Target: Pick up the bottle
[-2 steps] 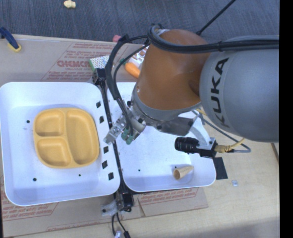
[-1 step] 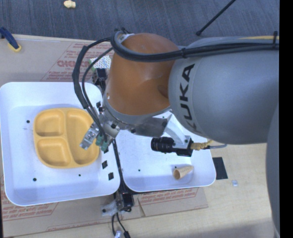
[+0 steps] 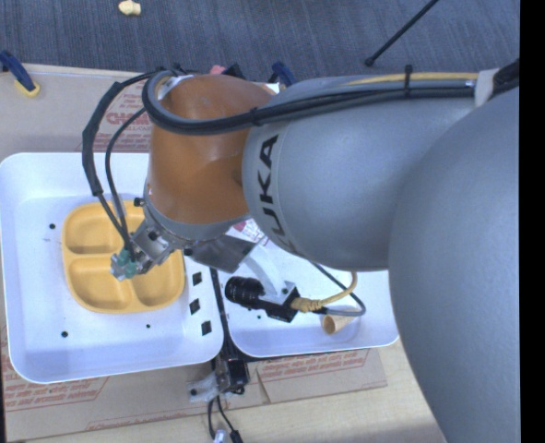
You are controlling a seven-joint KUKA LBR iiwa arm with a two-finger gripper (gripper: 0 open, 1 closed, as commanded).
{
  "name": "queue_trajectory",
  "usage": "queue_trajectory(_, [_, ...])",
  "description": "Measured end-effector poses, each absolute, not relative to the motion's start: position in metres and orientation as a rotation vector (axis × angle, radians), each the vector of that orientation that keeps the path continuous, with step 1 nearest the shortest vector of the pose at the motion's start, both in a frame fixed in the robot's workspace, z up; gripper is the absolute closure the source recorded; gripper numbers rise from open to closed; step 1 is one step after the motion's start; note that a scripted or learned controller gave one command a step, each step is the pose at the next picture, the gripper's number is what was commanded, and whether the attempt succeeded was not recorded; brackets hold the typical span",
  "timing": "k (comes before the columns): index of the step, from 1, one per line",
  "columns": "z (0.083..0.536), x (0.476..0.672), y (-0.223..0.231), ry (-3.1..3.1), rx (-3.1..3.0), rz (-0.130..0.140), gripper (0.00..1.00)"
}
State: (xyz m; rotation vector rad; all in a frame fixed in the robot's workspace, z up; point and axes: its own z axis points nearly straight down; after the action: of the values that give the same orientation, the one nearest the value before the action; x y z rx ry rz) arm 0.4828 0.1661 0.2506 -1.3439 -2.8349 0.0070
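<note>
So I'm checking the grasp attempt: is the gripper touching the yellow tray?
Cannot tell. In the camera view the gripper overlaps the yellow tray in the left bin, but its height above it isn't visible.

A grey arm [image 3: 383,155] is wearing an orange band [image 3: 203,150]. A yellow divided tray [image 3: 92,266] is lying in a white bin [image 3: 32,275]. Blue clamps [image 3: 18,72] are gripping brown cardboard [image 3: 60,109].

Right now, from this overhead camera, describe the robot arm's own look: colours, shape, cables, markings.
The arm is a thick, rounded, smooth grey body with a glossy orange band above the wrist. Dark letters "UKA" show on the grey shell beside the band. Black cables loop around the orange section and run down toward the gripper, which is small, metallic and greenish at its tip.
</note>
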Motion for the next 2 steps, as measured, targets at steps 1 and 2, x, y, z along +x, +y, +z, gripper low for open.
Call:
queue_trajectory(1, [0.205, 0.476, 0.167, -3.017, -0.865, 0.005, 1.00])
queue_trajectory(2, [0.258, 0.503, 0.143, -2.722, -1.567, 0.004, 1.00])
